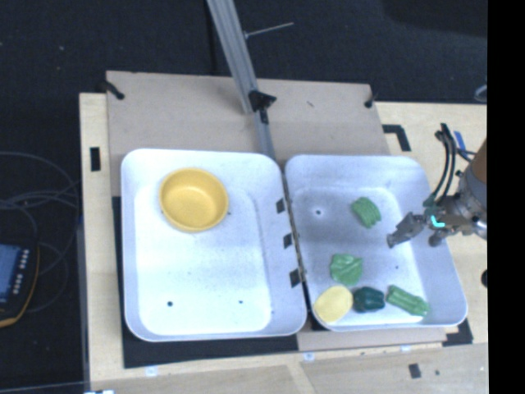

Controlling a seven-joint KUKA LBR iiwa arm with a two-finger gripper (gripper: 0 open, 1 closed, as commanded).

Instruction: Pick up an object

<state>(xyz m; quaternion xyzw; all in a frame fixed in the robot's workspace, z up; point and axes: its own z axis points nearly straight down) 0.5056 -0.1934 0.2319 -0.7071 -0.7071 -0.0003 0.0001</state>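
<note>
The right bin [328, 171] holds several small objects. A light green piece [366, 212] lies near its middle and another green piece [346, 268] sits below it. Along the front wall lie a pale yellow round object [333, 303], a dark green piece [368, 299] and a long green piece [407, 300]. My gripper [419, 234] hovers over the right side of this bin, to the right of the upper green piece and apart from it. Its fingers stand open with nothing between them.
A yellow bowl [194, 199] sits in the back left of the left bin [205, 302]. A grey metal rail [234, 43] slants down from the top to the divide between the bins. Cables and a handheld device [15, 273] lie off the bench at left.
</note>
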